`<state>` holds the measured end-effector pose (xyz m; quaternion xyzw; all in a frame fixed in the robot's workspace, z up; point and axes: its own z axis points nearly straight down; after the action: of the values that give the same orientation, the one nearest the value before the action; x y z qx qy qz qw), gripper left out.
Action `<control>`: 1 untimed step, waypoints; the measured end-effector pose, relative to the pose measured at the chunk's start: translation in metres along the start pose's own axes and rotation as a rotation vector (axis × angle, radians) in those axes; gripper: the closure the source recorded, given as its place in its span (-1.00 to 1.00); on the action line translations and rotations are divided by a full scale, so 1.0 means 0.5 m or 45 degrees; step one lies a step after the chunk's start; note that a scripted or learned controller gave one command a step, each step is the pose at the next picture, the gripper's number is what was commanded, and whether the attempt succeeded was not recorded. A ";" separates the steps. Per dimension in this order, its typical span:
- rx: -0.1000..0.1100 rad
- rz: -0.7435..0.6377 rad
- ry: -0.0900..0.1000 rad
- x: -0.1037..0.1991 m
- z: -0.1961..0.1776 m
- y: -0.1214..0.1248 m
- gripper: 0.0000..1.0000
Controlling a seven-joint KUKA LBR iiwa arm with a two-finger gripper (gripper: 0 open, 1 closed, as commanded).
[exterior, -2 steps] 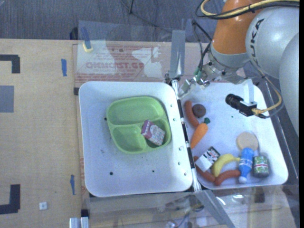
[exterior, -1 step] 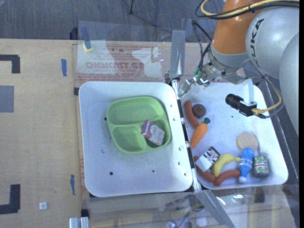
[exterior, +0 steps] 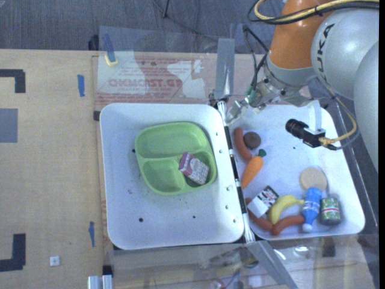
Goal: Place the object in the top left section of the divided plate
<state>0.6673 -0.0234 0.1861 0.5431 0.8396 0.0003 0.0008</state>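
One plate (exterior: 162,144), two sausages (exterior: 240,143)

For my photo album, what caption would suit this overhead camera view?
Grey robot arm's gripper above toy food bin; green divided plate holds a small packet.

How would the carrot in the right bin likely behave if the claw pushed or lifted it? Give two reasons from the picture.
The carrot looks like a stiff plastic toy, so it probably keeps its shape and feels light. Its round, tapered body may roll in a curve when nudged. The smooth narrowing end could slip from a pinch; gripping the thicker part near the green top seems safer.
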 end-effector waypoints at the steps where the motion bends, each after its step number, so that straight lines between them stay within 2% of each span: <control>1: 0.000 0.000 0.000 0.000 0.000 0.000 -1.00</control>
<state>0.6673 -0.0234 0.1861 0.5431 0.8396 0.0003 0.0008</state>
